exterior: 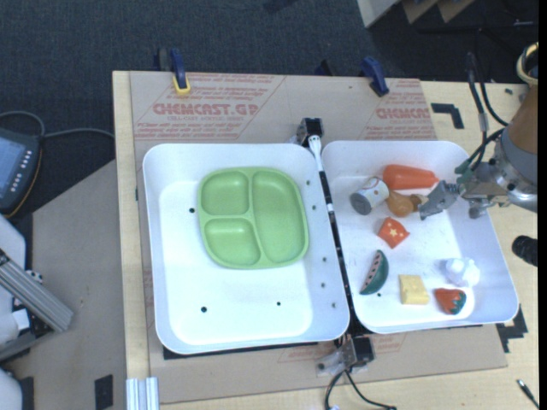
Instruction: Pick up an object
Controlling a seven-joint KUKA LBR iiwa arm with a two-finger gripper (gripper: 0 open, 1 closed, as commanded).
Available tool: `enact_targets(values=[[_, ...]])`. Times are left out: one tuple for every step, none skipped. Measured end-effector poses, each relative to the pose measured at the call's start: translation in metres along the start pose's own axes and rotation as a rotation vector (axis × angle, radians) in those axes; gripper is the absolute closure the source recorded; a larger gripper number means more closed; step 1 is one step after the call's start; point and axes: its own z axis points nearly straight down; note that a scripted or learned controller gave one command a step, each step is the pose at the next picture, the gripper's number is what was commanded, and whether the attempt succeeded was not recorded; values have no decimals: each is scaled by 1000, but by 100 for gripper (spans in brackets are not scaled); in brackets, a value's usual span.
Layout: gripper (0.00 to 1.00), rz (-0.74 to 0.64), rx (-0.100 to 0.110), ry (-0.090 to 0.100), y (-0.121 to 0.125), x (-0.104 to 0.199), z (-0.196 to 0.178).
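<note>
My gripper [453, 207] hangs over the right part of the right bin [491, 254], fingers open and spread, with nothing between them. Its left fingertip [429, 208] is close beside a brown lump [401, 203]. An orange carrot-shaped piece [408, 176] lies just behind the lump, and a grey can [367, 196] lies on its side to the left. A small red-orange block [393, 231] sits in the bin's middle. Nearer the front are a watermelon slice [374, 273], a yellow block [414, 289], a white object [460, 270] and a red fruit [450, 301].
The left bin [171, 254] holds a green divided plate [254, 217]. The divider [329, 220] between the bins runs front to back. The arm's wrist [521, 156] and cables come in from the right above the bench edge.
</note>
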Motion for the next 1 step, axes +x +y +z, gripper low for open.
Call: enact_targets(values=[[0,1,8,2,-2,-6,62]])
